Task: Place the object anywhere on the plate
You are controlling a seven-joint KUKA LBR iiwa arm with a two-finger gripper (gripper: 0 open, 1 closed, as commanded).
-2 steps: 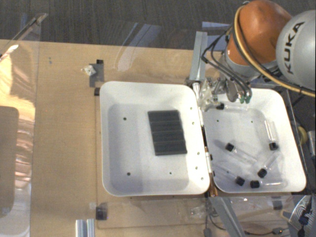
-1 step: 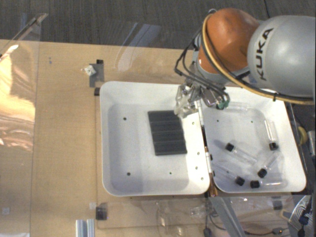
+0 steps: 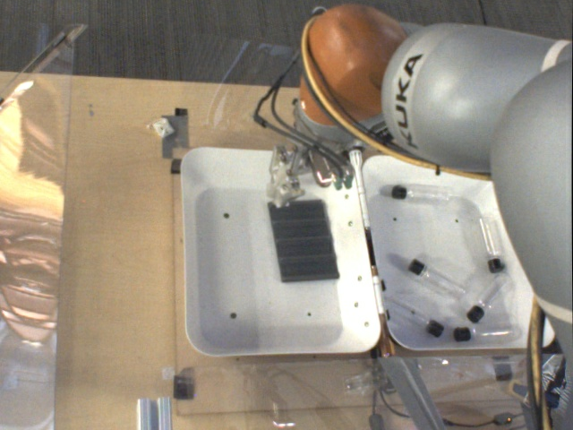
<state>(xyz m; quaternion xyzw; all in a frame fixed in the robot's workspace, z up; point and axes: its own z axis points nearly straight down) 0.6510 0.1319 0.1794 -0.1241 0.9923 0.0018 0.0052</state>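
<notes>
Camera view shows you the gripper (image 3: 288,184) over the left bin (image 3: 210,267), just above the dark ribbed plate (image 3: 304,240); its grip state I cannot tell.

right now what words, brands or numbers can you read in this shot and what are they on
"KUKA" in black letters, running sideways on the grey arm near its orange band.
No text can be read on the dark ribbed plate, the left bin, or the right bin and the clear tubes in it.
</notes>
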